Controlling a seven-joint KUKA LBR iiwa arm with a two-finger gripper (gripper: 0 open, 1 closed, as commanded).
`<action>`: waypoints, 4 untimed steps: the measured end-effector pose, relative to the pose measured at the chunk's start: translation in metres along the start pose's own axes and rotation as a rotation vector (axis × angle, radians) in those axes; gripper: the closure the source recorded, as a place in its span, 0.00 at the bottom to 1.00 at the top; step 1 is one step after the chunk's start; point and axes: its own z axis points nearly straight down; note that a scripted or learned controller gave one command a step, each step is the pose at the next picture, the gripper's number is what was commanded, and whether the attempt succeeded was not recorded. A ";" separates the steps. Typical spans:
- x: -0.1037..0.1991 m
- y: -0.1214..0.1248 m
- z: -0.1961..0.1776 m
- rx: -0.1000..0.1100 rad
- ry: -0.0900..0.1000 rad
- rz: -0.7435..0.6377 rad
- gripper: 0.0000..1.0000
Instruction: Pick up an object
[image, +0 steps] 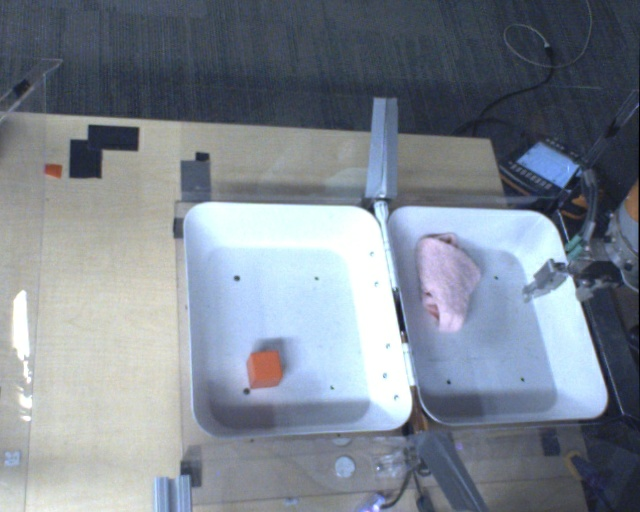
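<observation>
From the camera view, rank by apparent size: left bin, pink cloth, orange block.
1. Left bin, by far the largest.
2. Pink cloth in the right bin.
3. Orange block, smallest, lying in the left bin.

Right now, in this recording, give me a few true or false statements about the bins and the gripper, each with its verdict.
1. The orange block lies in the left bin. True.
2. The pink cloth shares a bin with the block. False: it lies in the right bin.
3. The gripper sits at the right bin's right side. True.
4. The gripper holds the cloth. False: the cloth lies apart from it.
</observation>
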 end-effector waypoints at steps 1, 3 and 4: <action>0.023 0.029 0.099 0.000 0.001 -0.188 0.00; 0.044 0.001 0.119 -0.012 -0.005 -0.571 0.00; 0.065 0.065 0.120 -0.013 -0.006 -0.580 0.00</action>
